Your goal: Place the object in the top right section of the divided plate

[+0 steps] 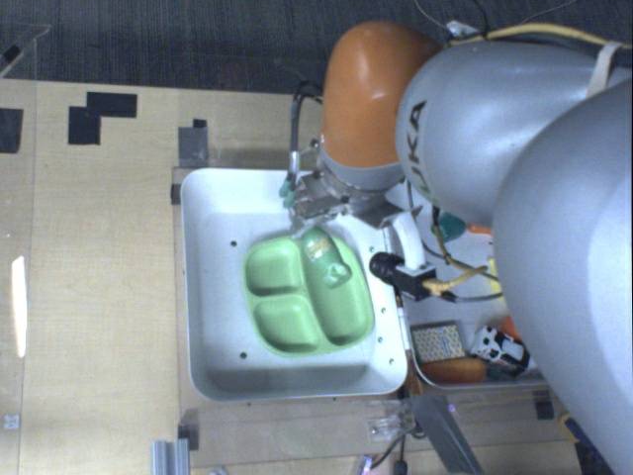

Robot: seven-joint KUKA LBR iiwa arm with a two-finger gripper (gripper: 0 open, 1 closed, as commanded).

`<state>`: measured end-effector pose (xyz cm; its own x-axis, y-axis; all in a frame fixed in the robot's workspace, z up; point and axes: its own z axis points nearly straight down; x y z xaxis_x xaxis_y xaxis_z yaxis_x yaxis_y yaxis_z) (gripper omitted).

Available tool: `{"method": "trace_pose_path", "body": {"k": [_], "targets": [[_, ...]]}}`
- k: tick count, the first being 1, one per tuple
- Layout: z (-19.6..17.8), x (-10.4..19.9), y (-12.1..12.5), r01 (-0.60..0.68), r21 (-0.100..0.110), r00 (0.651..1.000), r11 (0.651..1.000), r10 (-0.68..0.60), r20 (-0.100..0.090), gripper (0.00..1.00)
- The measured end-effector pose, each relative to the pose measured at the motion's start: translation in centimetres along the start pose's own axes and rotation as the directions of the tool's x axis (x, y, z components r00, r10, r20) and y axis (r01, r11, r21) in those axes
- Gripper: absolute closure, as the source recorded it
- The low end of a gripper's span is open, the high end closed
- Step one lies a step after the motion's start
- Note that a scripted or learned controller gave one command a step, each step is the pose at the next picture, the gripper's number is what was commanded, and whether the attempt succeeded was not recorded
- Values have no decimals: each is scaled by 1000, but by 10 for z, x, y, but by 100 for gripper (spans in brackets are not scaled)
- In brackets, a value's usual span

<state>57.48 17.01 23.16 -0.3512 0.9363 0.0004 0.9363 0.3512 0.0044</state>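
Note:
A light green divided plate lies in the left white bin. It has two small sections on the left and one long section on the right. A small pale, translucent green object rests at the upper end of the long right section. My gripper hangs below the orange wrist band, just above the plate's top edge and close to that object. From this angle the arm's wrist hides most of the gripper.
The right bin, mostly under the arm, holds several items: a chequered pad, an orange piece, a black-and-white item and a teal piece. A black cable connector hangs between the bins.

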Motion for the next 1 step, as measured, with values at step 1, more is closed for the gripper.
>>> {"method": "trace_pose_path", "body": {"k": [1], "targets": [[22,50,7,281,0,960,960,-281,0,100]]}}
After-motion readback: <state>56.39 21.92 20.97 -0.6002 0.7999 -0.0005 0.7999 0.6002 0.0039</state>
